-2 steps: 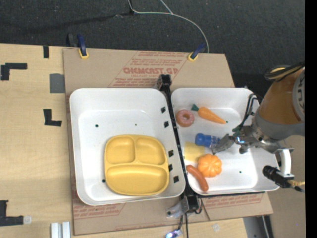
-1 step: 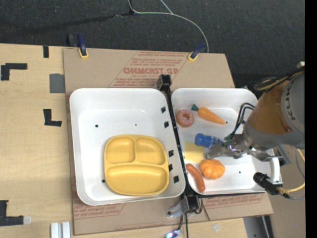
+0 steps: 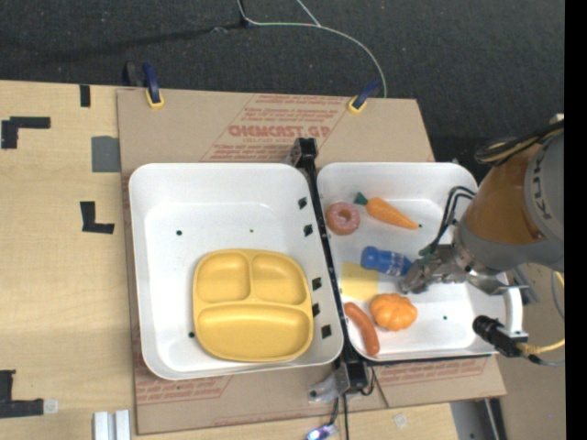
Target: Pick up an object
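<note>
I see the gripper (image 3: 420, 278) low in the right bin (image 3: 431, 174), among the toy food.

From here its dark fingers blur together, so I cannot tell how they stand, and the arm (image 3: 514, 214) is cut off at the right. The cardboard (image 3: 275, 126) under the bins carries red print, partly covered; I can read "CHEMCAST". The blue bottle (image 3: 381, 261) lies just left of the gripper, the orange pumpkin (image 3: 393, 312) just below it, the carrot (image 3: 390, 213) and pink donut (image 3: 343, 218) farther up, the sausage (image 3: 362, 327) by the near rim. A yellow divided plate (image 3: 251, 303) sits in the left bin (image 3: 151, 246).
</note>
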Available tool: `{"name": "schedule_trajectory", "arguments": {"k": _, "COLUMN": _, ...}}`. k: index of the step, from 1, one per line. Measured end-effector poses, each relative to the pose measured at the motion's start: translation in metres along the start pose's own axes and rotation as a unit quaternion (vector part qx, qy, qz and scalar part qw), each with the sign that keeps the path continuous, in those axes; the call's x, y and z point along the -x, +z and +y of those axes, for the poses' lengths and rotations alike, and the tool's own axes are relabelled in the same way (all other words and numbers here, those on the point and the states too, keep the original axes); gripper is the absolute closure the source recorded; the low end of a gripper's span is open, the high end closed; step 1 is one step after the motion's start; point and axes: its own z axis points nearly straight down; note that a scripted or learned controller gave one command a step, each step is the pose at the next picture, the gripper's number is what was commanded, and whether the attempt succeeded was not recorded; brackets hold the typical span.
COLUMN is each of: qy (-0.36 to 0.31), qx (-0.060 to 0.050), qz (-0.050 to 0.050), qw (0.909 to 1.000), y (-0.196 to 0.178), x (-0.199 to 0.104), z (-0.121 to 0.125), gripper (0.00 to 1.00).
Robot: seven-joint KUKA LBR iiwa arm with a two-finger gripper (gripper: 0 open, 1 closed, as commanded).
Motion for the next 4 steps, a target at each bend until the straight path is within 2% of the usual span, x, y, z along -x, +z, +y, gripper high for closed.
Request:
{"name": "schedule_trajectory", "arguments": {"k": 1, "qy": -0.001, "qx": 0.001, "qz": 0.001, "qw": 1.0, "y": -0.049, "x": -0.002, "z": 0.01, "gripper": 1.0}}
{"name": "schedule_trajectory", "arguments": {"k": 2, "qy": -0.001, "qx": 0.002, "qz": 0.0, "qw": 1.0, "y": -0.109, "x": -0.005, "z": 0.009, "gripper": 1.0}}
{"name": "schedule_trajectory", "arguments": {"k": 3, "qy": 0.0, "qx": 0.003, "qz": 0.0, "qw": 1.0, "y": -0.164, "x": 0.004, "z": 0.007, "gripper": 1.0}}
{"name": "schedule_trajectory", "arguments": {"k": 4, "qy": -0.001, "qx": 0.0, "qz": 0.001, "qw": 1.0, "y": -0.174, "x": 0.004, "z": 0.008, "gripper": 1.0}}
